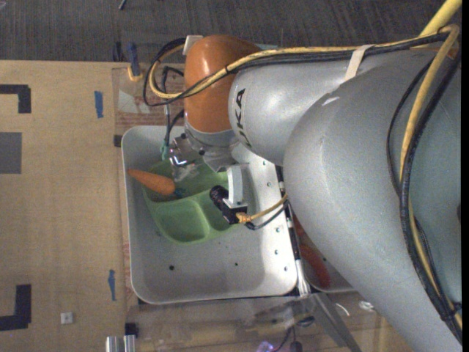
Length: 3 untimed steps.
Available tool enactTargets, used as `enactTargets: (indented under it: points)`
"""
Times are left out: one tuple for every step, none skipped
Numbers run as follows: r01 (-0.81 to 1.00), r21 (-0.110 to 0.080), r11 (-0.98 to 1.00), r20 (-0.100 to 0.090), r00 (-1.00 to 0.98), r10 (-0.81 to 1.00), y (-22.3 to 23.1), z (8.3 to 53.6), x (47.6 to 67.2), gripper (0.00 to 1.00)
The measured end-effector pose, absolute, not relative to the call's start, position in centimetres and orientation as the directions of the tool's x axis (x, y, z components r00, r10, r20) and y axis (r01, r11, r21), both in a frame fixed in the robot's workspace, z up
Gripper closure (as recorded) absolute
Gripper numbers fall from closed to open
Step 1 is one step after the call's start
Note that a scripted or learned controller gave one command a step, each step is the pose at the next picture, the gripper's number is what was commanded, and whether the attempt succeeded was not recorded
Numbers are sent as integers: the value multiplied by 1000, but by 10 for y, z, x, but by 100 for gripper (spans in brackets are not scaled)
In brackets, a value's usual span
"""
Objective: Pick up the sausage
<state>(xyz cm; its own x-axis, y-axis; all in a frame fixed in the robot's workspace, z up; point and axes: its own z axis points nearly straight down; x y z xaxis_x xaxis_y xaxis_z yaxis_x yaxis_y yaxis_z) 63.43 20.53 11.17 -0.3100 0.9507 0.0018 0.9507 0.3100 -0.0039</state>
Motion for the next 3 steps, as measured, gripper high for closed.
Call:
enactTargets:
  points:
    - [925,-1,380,-1,-380,925,217,291,651,100]
    - [975,-2,-224,-3,224,975,203,282,667,100]
    - [885,-7,-465,-7,465,885,225,176,665,100]
